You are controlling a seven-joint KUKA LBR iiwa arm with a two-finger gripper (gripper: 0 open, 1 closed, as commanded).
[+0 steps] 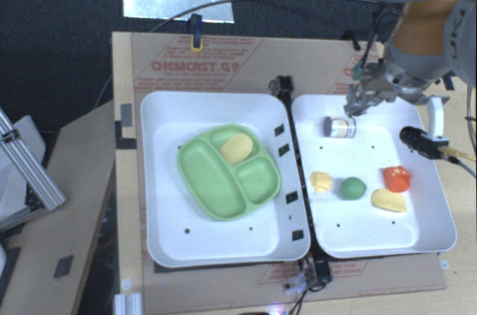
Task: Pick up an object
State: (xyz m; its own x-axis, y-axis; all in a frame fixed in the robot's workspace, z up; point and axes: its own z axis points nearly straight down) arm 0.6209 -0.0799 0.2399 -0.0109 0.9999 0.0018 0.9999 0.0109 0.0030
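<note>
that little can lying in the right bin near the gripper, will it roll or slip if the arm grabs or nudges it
The small can lies on its side, so a nudge would probably roll it across the right bin. Its round, smooth-looking wall may slip. It looks rigid, likely light.

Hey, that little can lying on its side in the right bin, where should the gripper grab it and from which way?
Likely best across the middle of the small can's round body, coming straight down from above. It lies on its side, long axis running left-right in the camera view, so fingers closing front-to-back would pinch the curved wall. The gripper hovers just above-right of it.
</note>
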